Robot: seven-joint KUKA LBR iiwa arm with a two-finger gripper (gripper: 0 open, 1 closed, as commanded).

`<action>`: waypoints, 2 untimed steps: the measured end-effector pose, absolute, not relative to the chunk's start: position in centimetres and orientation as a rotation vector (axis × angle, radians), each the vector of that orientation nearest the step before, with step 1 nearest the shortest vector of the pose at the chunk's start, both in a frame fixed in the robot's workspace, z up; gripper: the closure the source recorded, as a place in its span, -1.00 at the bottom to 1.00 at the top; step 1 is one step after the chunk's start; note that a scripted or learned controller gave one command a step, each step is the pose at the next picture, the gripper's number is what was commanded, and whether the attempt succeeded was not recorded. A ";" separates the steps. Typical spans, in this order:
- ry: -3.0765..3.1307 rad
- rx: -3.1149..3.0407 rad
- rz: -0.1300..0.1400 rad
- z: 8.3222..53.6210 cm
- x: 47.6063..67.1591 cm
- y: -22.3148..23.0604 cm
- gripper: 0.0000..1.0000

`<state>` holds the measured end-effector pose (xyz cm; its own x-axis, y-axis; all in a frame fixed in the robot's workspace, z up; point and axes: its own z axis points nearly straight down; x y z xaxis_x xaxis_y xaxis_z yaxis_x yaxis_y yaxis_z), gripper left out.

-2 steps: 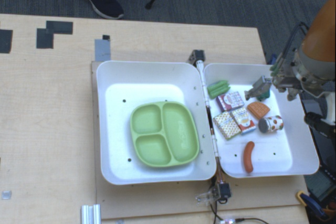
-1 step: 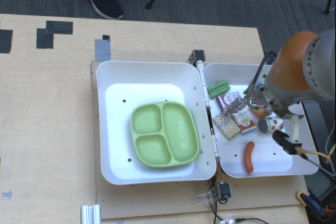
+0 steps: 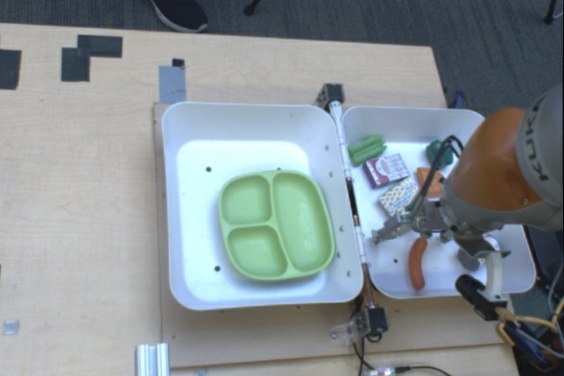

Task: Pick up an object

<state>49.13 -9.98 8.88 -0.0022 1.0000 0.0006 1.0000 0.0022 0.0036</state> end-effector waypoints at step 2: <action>2.226 2.215 0.006 18.5 48.8 -1.0 1.00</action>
